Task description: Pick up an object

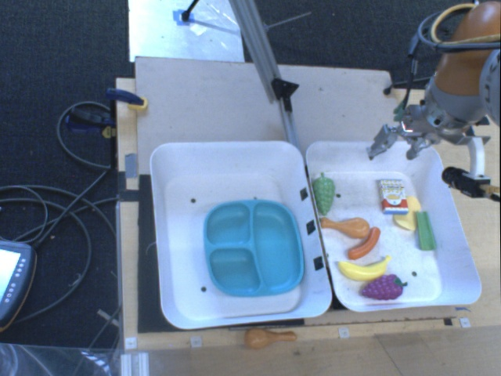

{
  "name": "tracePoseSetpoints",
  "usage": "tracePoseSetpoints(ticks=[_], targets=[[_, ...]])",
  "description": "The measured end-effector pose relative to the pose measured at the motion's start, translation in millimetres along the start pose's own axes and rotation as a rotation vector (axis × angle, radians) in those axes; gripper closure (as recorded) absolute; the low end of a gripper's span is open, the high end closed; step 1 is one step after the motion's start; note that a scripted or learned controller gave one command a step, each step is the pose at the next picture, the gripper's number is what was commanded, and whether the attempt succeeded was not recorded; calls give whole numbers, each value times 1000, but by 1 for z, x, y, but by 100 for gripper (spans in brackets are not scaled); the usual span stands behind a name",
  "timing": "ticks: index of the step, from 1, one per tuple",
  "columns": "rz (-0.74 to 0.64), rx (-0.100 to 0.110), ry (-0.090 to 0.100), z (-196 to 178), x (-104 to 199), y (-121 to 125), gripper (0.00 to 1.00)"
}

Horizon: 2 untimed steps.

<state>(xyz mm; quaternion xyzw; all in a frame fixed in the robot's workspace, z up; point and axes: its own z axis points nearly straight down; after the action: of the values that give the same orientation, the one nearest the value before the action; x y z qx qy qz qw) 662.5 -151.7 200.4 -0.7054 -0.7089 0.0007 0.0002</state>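
On the bench's front edge, outside the bins, lies an orange drumstick (pixel 270 337). Behind it the left bin (pixel 176 178) holds a blue divided plate (pixel 253 247), lying flat. In the right bin (pixel 462 272) the toys are spread out: a bunch of purple grapes (pixel 382 287) at the front, a yellow banana (pixel 363 269) just behind it, then a red sausage (pixel 364 243) touching a second orange drumstick (pixel 345 226). To the right lie a green stick (pixel 425 230) and a yellow wedge (pixel 406 219) beside it, with a small red and white box (pixel 393 195) just behind the wedge. A green vegetable (pixel 323 189) sits near the wall between the bins. At the back right corner, the gripper (pixel 399 142) hovers over the right bin's rear rim, its fingers spread apart with nothing between them, well apart from the toys. The grey arm (pixel 466 61) with its orange band rises behind it.
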Motion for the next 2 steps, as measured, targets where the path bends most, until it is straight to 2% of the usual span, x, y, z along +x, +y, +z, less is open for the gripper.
tracePoseSetpoints(ticks=[1,2], targets=[[4,1,0,44,-4,-5,0],[2,-7,-1,29,-5,-3,100]])
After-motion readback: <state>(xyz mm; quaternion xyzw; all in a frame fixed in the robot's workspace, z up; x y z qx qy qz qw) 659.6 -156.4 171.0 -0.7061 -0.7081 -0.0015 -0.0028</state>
